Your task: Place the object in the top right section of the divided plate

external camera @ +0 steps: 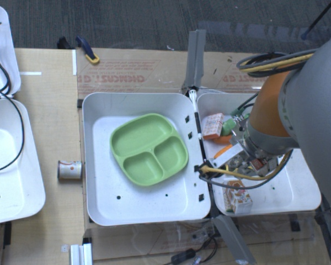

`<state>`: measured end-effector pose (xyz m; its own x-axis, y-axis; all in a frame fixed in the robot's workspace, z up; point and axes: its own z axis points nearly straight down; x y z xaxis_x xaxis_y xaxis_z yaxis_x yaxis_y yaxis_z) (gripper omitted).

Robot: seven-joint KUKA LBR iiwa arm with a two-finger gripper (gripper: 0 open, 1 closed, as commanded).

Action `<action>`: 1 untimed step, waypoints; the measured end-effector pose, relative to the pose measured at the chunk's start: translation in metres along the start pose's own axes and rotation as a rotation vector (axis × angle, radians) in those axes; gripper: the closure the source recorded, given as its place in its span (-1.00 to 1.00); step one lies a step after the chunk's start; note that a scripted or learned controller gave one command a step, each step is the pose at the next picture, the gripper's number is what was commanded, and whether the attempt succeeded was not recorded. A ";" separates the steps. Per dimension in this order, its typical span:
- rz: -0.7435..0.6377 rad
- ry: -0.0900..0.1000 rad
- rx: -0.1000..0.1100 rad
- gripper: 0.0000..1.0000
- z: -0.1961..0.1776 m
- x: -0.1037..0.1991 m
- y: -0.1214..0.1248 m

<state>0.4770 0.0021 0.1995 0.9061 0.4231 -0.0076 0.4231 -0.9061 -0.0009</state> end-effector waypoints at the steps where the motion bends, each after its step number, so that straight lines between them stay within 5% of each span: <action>1: -0.014 0.002 -0.001 1.00 -0.066 0.072 -0.061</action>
